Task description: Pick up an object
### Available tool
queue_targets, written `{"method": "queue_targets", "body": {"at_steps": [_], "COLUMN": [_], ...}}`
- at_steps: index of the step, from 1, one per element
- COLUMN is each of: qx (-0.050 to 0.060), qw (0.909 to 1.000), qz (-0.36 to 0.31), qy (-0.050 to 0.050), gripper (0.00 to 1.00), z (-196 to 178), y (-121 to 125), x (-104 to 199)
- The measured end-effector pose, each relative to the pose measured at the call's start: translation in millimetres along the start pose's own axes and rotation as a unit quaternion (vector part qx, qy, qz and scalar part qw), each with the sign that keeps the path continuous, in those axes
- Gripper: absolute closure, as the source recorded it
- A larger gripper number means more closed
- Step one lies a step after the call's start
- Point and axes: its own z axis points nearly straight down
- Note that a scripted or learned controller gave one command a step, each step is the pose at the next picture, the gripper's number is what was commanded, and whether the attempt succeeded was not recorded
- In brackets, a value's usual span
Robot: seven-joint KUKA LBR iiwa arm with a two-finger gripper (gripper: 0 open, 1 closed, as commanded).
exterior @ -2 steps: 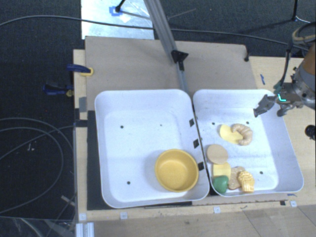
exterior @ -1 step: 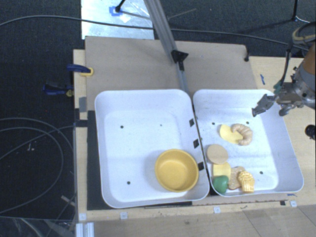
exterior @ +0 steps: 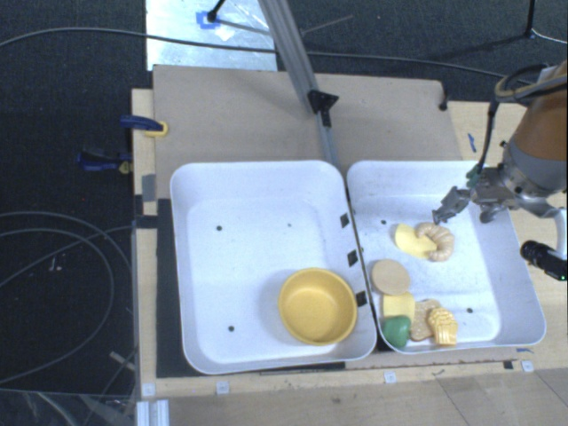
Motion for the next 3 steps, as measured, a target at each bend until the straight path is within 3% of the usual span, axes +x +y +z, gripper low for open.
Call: {"method": "queue_targets", "body": {"at_steps": [2, 3], "qx": [0.000, -0.003], "qw": [1.0000, 1.0000], "qz": [0.003, 0.004], "qy": [0.000, -0.001], "gripper": [0.00, 1.00], "z": [98, 85], "y": [-7, -5], "x": [6, 5]}}
